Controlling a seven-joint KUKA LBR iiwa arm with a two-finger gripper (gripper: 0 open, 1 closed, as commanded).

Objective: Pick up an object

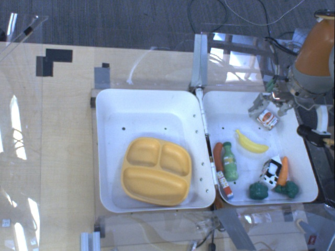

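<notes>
Gripper (270, 107): seen at upper right of the frame, fingers spread apart over a small can (267, 119).
Small can: located in the right bin (309, 161), upper part, just below the fingertips, not clasped.

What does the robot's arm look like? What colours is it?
The arm is fat and round, with a big orange band and grey below it. Its gripper is small and grey metal with thin fingers. Black cables loop behind it.

two white bins (152, 101), one yellow tray (157, 170), one banana (251, 143), one bottle (229, 162), two carrots (283, 171), two broccoli pieces (258, 191)
</notes>
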